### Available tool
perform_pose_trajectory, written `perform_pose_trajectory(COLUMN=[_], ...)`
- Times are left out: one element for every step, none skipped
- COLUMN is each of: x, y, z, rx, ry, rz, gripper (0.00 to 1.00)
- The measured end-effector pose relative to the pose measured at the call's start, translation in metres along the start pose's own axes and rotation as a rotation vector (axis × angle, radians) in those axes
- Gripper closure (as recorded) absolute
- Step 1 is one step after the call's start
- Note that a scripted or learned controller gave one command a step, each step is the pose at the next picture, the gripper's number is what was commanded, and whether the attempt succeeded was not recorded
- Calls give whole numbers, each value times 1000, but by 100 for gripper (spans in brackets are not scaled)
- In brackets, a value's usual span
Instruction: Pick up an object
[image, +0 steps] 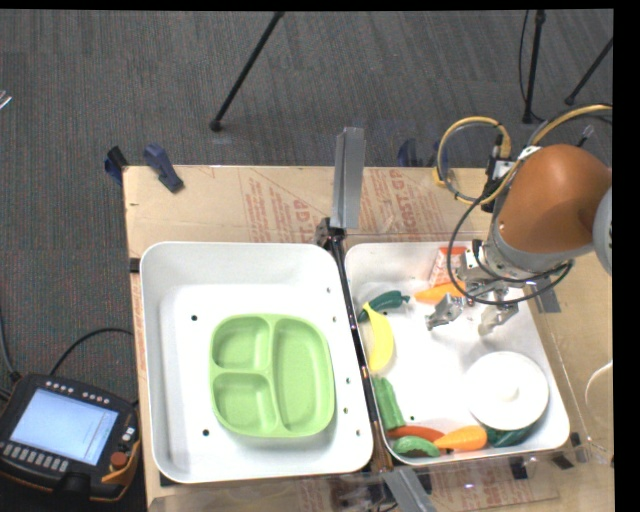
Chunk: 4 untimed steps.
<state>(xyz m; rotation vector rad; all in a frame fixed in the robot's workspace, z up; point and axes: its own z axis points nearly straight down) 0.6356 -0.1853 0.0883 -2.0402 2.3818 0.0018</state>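
Your two-finger gripper (470, 316) is hovering in the right white bin (556, 400) with its fingers spread wide and nothing showing between them, so the pick is not yet made. A small orange plastic vegetable (436, 294) is lying just beside the fingers, a yellow plastic banana (380, 338) farther off, and a round white plate (508, 390) just below them.

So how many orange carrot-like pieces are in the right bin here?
2. One orange piece lies near the bin's far wall, left of the gripper; another orange piece lies at the near edge below the white plate. More may be hidden.
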Motion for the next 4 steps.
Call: perform_pose_trajectory(x=[-31,-24,-55,-94], y=[-4,-7,-1,29], z=[1,0,1,1], rx=[-2,0,-3,-3], ry=[-2,-2,-1,2], rz=[-178,-152,-54,-144], gripper=[0,0,0,0])
